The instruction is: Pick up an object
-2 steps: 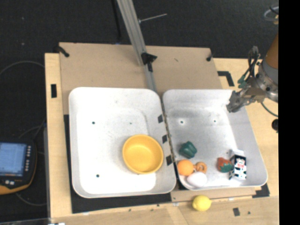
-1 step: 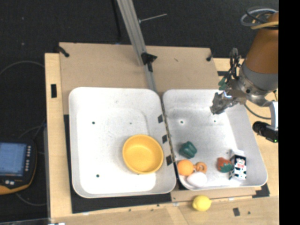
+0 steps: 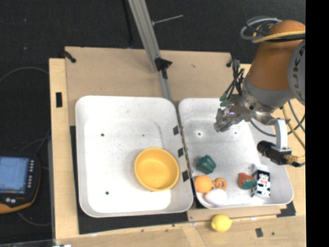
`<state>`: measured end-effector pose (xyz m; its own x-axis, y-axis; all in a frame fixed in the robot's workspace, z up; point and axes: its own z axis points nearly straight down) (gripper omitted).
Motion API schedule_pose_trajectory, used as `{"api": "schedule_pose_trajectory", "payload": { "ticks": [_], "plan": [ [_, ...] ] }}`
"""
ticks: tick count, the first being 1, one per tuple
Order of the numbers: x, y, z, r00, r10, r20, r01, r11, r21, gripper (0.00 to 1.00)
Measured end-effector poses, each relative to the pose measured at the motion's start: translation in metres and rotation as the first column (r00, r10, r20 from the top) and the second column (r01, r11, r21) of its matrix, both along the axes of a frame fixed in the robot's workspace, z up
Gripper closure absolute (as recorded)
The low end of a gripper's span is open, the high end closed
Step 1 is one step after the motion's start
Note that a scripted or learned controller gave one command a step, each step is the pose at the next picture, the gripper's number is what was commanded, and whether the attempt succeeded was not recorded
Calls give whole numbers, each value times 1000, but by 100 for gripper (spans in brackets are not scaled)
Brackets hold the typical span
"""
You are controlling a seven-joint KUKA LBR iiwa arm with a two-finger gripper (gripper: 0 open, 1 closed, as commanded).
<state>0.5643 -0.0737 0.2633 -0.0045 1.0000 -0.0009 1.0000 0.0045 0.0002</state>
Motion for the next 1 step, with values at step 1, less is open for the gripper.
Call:
{"api": "schedule_pose_trajectory", "payload": {
  "ticks": [1],
  "plan": [
    [-5, 51, -13, 1000, 0, 0, 0, 1000, 0, 100]
  ]
}}
